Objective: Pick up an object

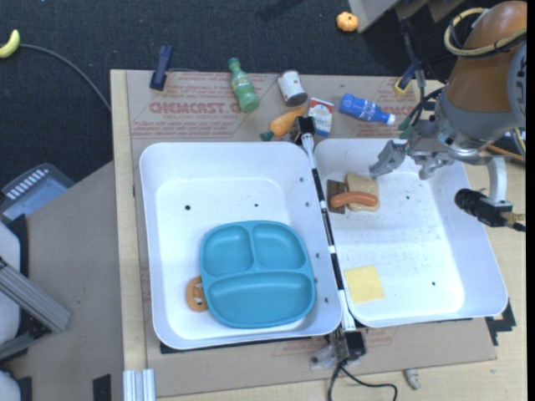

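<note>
The gripper [407,159] hangs over the far part of the right bin [468,266] with its two grey fingers [383,160] spread apart and nothing between them — one finger points toward the bin's far left corner, the other sits nearer the arm's wrist. Just below and left of the fingers, apart from them, a hot dog [354,199] lies against a slice of bread [363,184] near the bin's left wall. Nearer the camera in the same bin a flat yellow square [364,284] rests close to the left wall, well apart from the hot dog. The arm [483,73], grey with its orange band, comes in from the right above the bin's far right corner. In the left bin [167,249] a blue divided plate [257,272] with three compartments lies toward the near side, and a small brown pretzel-like piece [196,294] peeks out, touching its left edge. Beyond the bins, on the board [134,224] printed in red with "CHEMCAST" — the rest of the lettering is too small to read — lie a green bottle [243,85], a small can [292,88], a carrot-like orange piece [284,124], a small red and white carton [319,115] whose print cannot be read, a blue bottle [366,109] on its side and a dark blue clip [160,67] at the far left corner
</note>
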You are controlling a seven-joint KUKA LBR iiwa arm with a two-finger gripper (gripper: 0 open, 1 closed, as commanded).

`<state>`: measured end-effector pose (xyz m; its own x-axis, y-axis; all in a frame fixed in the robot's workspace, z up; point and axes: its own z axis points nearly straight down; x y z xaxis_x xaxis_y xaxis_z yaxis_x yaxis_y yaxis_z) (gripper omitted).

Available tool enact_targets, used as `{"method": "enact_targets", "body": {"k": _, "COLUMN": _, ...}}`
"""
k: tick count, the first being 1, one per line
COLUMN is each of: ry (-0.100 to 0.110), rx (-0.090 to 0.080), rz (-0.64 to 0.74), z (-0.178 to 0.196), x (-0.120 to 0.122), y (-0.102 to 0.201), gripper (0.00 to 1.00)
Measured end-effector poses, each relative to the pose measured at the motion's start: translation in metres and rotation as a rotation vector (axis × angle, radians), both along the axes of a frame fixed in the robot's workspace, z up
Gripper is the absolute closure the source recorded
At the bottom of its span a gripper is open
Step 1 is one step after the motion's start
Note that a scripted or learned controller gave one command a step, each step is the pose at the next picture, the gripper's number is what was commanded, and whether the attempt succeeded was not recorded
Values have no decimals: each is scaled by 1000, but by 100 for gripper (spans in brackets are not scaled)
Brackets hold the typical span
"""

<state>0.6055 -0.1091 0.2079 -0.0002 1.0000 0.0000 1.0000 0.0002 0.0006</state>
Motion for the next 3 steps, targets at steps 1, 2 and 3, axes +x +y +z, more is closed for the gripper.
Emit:
{"method": "enact_targets", "body": {"k": 1, "ry": 1, "rx": 0, "rz": -1, "z": -123, "x": 1, "y": 5, "gripper": 0}}
{"method": "enact_targets", "body": {"k": 2, "ry": -1, "rx": 0, "rz": 1, "z": -123, "x": 61, "y": -3, "gripper": 0}}
{"method": "enact_targets", "body": {"k": 3, "ry": 2, "rx": -1, "rz": 1, "z": -123, "x": 53, "y": 11, "gripper": 0}}
